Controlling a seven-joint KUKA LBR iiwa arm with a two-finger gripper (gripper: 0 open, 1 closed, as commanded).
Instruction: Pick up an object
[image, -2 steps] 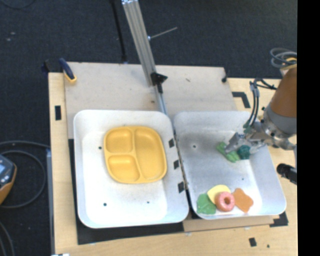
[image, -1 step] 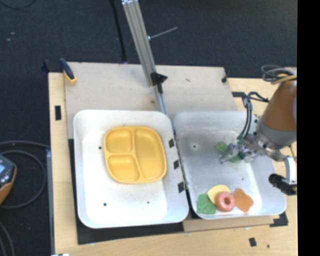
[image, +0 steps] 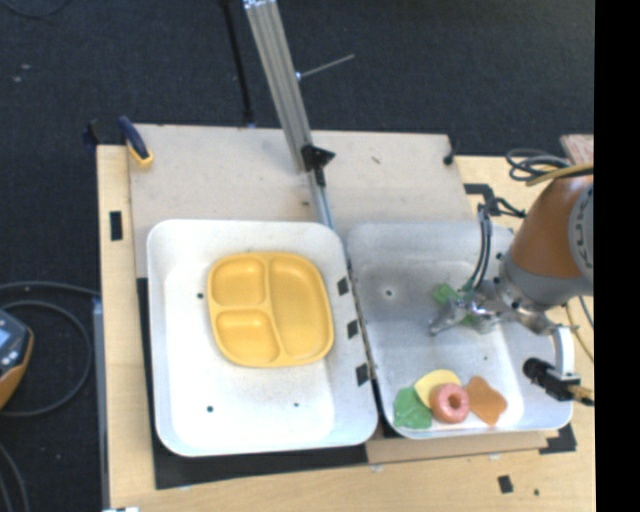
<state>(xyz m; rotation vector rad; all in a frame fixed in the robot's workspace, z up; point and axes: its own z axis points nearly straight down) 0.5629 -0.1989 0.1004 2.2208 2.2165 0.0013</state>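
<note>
bench (image: 230, 175) carries two shallow white bins side by side. left bin (image: 180, 400) holds a yellow divided plate (image: 270, 307), three compartments, lying flat near the bin's middle. right bin (image: 400, 270) holds a cluster of small items against its near edge: a green piece (image: 410, 408) at the left, a yellow round piece (image: 437, 384) just behind, a pink ring-shaped piece (image: 451, 403) touching the yellow one, and an orange-brown piece (image: 487, 399) at the right, touching the pink ring or nearly so. grey arm (image: 555, 245) with its orange band enters from the right, wrist over the right bin's right side. the hand (image: 447, 318) reaches leftward, low over the bin's middle, well apart from the cluster at the near edge. a small green thing (image: 443, 293) sits right at the hand, on its far side; cannot tell whether it is part of the hand or a loose item. whether the hand is apart or together, cannot tell; it is small and blurred here. a slanted metal pole (image: 285, 90) rises from the bench behind the bins. a blue-and-yellow clamp (image: 135, 140) sits at the bench's far left corner. black cable (image: 60, 340) loops on the floor at left.
</note>
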